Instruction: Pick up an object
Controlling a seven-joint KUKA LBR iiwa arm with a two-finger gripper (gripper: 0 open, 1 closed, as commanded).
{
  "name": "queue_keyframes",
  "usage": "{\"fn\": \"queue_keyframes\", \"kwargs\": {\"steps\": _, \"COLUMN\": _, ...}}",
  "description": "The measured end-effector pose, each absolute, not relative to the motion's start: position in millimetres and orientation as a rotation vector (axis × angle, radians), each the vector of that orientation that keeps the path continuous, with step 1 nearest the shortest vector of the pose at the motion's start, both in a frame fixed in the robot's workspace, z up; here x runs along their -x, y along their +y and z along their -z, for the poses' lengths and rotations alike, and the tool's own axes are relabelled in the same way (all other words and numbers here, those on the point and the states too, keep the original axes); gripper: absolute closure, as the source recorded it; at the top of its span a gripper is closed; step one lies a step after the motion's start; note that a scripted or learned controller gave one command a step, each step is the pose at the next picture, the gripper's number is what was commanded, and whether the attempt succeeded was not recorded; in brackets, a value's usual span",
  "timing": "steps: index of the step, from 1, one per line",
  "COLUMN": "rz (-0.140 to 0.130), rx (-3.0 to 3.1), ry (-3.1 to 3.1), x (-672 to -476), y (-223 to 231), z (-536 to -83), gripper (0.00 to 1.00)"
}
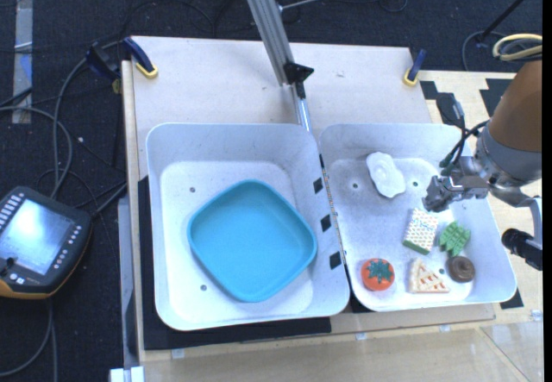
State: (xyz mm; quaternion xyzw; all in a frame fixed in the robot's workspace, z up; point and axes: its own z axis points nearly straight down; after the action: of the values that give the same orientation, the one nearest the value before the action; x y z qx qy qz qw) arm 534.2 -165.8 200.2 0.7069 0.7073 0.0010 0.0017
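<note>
Counter (224, 78): pale board, two shallow white bins side by side on it, yellow-tipped clamps at the back corners.

Left bin (172, 156): holds a blue tray (250, 240), lying flat, rotated so its corners point toward the bin walls, sits toward the front right of the bin.

Right bin (345, 156): all the small items are here, clustered in the right half.

Arm (517, 126): comes in from the right over the right bin's far right side, orange band visible above the grey wrist.

Pincer (436, 197): dark, low over the right bin, between the white lump and the patterned block, just above the block's top edge. Can't tell whether it's wide or narrow, and nothing visible in it.

Items, big to small:
- white crumpled lump (385, 174), upper middle of the bin, left of the pincer
- white block with green dots (421, 230), just below the pincer
- orange-red round toy with green top (377, 273), front of the bin, well left of the others in that row
- tan triangular wedge with dots (426, 277), front, below the dotted block
- green spiky toy (454, 238), just right of the dotted block
- brown ring, doughnut-like (462, 268), just below the green toy, right of the wedge
</note>
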Motion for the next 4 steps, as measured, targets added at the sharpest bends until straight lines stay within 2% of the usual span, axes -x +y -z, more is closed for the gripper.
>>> {"fn": "queue_keyframes", "kwargs": {"steps": 1, "rz": -0.003, "rx": -2.219, "ry": 2.219, "x": -531.2, "y": -173, "z": -246, "gripper": 1.00}}
{"fn": "queue_keyframes", "kwargs": {"steps": 3, "rz": -0.002, "rx": -2.215, "ry": 2.228, "x": -525.5, "y": -56, "z": -255, "gripper": 1.00}}
{"fn": "queue_keyframes", "kwargs": {"steps": 4, "rz": 0.000, "rx": -2.217, "ry": 2.227, "x": -534.5, "y": -9, "z": -248, "gripper": 1.00}}
